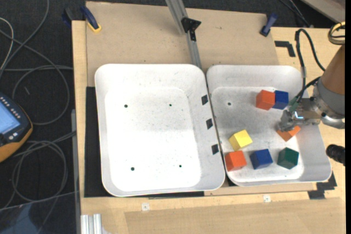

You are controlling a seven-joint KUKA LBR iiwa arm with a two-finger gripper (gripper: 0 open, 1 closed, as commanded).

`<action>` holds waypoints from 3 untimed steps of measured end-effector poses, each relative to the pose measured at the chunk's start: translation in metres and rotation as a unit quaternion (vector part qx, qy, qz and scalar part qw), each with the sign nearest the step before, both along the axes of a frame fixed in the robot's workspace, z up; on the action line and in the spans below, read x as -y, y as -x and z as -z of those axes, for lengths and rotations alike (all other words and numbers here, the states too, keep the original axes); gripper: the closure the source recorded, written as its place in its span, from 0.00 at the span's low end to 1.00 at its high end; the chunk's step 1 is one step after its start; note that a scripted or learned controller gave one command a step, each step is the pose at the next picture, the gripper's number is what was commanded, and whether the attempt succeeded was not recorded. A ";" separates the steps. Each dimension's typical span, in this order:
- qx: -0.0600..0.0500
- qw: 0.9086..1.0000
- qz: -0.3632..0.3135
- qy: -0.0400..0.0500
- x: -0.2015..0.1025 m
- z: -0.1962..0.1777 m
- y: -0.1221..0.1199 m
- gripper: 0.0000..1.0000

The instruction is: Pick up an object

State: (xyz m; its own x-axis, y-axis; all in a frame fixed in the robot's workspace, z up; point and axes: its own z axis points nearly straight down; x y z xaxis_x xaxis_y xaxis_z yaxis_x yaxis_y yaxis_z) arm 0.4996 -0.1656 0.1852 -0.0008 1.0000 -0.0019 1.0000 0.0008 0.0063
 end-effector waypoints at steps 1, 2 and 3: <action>0.001 1.000 -0.001 0.000 0.000 -0.054 -0.002 1.00; -0.001 1.000 0.000 -0.001 0.000 -0.071 -0.003 1.00; -0.004 1.000 -0.003 -0.002 -0.049 -0.059 -0.015 1.00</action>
